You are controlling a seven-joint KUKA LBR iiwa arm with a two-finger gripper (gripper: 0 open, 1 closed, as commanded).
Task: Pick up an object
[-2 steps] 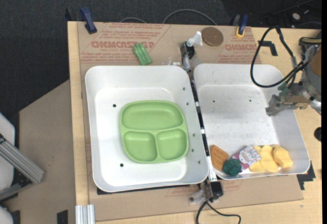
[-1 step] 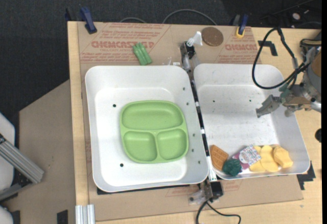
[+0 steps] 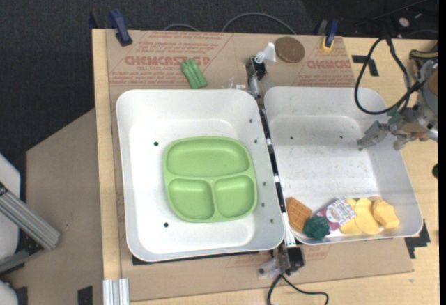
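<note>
My gripper hangs over the right rim of the right bin, with the arm coming in from the right. Its two grey fingers are spread apart and open, and nothing is between them. Several small objects lie in that bin's front corner, well below the gripper: an orange waffle-like piece, a dark green lump, a pink and white packet and yellow pieces. A green divided plate lies in the left bin.
On the cardboard behind the bins lie a small green object and a brown disc. Blue clamps hold the board's back edge. Black cables loop near the arm at the right.
</note>
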